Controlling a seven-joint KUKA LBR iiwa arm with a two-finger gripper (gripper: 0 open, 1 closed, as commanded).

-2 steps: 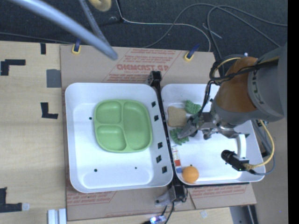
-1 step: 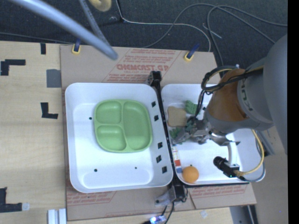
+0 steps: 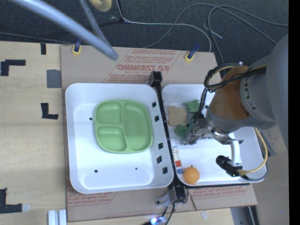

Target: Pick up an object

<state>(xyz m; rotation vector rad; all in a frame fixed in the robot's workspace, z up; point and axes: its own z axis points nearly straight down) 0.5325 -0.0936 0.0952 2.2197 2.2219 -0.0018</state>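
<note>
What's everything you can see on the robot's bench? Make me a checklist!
Surface: cardboard sheet on a wooden bench, bearing two white bins.
Job's things: right bin holds an orange ball, a tan block, green leafy pieces and a small striped item.
Clutter: left bin holds a green divided plate.
Grippers: gripper down in the right bin beside the tan block; fingers too hidden to judge.
Cables: thin cables trail across the dark floor; one loops around the wrist.
Surroundings: dark floor, black tape marks.
</note>
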